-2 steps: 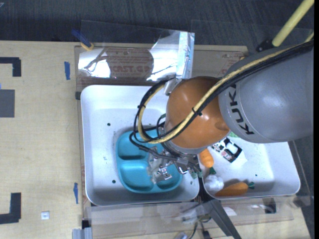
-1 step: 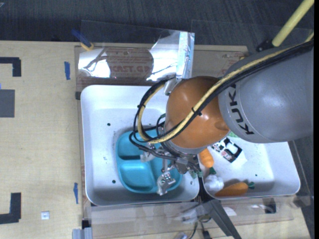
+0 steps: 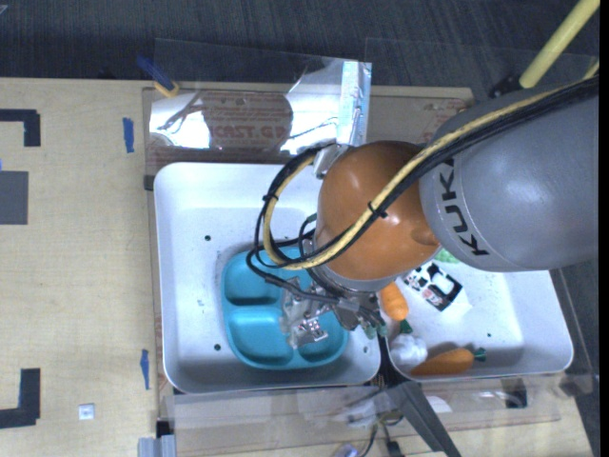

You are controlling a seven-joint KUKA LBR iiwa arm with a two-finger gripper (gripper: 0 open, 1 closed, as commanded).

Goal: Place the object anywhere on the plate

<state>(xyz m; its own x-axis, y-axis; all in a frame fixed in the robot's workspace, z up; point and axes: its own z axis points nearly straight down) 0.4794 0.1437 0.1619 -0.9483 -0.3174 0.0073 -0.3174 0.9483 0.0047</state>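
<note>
A blue divided plate (image 3: 249, 324) lies in the left white bin (image 3: 190, 255), toward its front. My gripper (image 3: 307, 328) hangs low over the plate's right compartment, beneath the orange wrist band (image 3: 371, 212). The arm hides the plate's upper right part and whatever lies under the gripper. An orange carrot-like toy (image 3: 445, 358) lies in the right bin (image 3: 533, 331) near its front edge, and a smaller orange piece (image 3: 392, 303) sits just right of the gripper.
A black-and-white printed card (image 3: 433, 285) and a small white object (image 3: 409, 351) lie in the right bin. Crumpled clear plastic (image 3: 314, 112) sits behind the left bin. The wooden bench (image 3: 76, 255) stretches to the left.
</note>
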